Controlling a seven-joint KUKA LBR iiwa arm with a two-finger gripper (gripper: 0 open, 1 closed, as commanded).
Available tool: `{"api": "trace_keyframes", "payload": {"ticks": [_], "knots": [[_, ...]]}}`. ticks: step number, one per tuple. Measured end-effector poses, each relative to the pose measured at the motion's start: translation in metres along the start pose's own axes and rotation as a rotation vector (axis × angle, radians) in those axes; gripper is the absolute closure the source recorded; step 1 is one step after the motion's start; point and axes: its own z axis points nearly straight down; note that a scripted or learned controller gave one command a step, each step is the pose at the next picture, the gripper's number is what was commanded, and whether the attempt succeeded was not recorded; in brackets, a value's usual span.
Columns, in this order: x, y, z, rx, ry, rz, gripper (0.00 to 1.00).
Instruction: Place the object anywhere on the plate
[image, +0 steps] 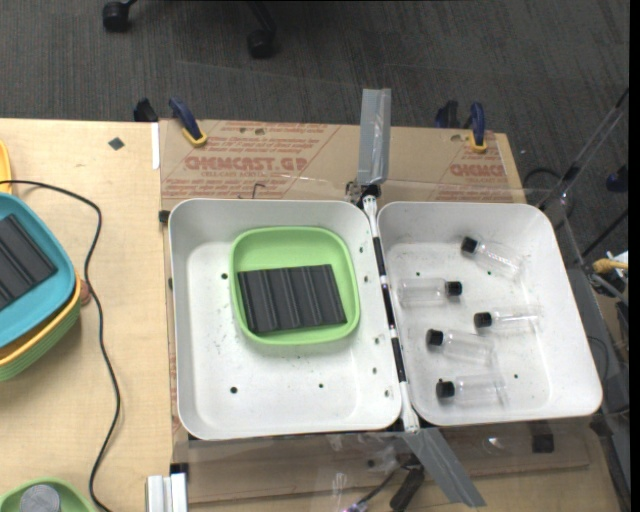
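Two shallow white bins sit side by side on the wooden desk (80, 420), over a sheet of printed brown cardboard (250, 160) held at its far edge by blue-and-yellow clamps (187, 121). The left bin (200, 400) holds a square green plate (295, 285) with rounded corners and a raised rim; a dark grey ribbed mat (292, 298) lies flat inside it, tilted slightly. The right bin (560, 390) holds five clear plastic vials with black caps, all lying on their sides and apart from each other: one near the far corner (488, 254), one by the hinge side (430, 291), one at centre right (505, 321), one in the middle (457, 344) and one closest to the near rim (472, 389). Their transparent bodies are hard to make out against the white floor. None is on the plate. A teal tray (30, 265) is cut off at the left edge, with a black cable (100, 330) curling past it.
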Motion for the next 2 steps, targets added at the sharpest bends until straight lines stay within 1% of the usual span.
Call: {"api": "trace_keyframes", "payload": {"ticks": [1,2], "knots": [[0.007,-0.035,-0.009,0.000,0.000,-0.004,0.00],[-0.001,0.001,-0.004,0.000,-0.002,0.005,0.00]]}}
